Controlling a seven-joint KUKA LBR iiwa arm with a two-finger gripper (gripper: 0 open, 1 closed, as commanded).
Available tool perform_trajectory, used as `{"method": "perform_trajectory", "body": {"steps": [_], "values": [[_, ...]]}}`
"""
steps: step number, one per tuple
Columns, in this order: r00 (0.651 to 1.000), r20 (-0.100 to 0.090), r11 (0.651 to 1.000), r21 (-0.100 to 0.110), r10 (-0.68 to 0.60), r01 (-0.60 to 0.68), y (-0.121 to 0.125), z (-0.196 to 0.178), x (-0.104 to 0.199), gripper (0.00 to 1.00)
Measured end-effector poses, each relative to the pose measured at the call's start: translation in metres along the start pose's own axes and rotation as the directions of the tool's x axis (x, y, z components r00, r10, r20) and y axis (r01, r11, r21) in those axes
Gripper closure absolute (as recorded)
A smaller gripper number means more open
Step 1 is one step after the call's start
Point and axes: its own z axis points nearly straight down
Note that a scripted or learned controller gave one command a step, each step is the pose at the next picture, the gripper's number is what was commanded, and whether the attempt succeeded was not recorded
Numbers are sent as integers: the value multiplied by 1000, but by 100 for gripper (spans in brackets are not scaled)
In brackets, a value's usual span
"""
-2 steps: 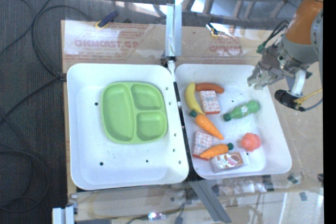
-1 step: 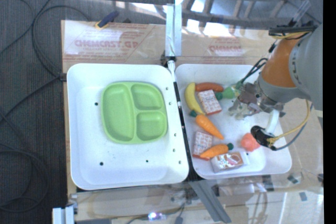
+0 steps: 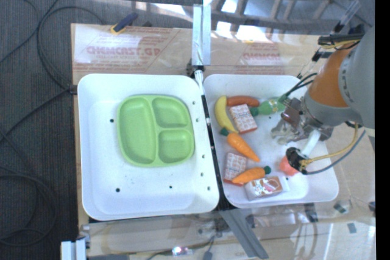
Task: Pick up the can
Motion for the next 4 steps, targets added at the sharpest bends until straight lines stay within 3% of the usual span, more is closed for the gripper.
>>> {"method": "perform_trajectory", "body": {"steps": [1,2,3,4], "values": [[941,21,941,8,339,-339,15,-87,35,100],[755,10,755,-2,656,-656,-59,0,20,100],[746,23,746,0,666,-666,8,-108,1,100],[746,8,746,2,666,-666,-67,0,-23,100]]}}
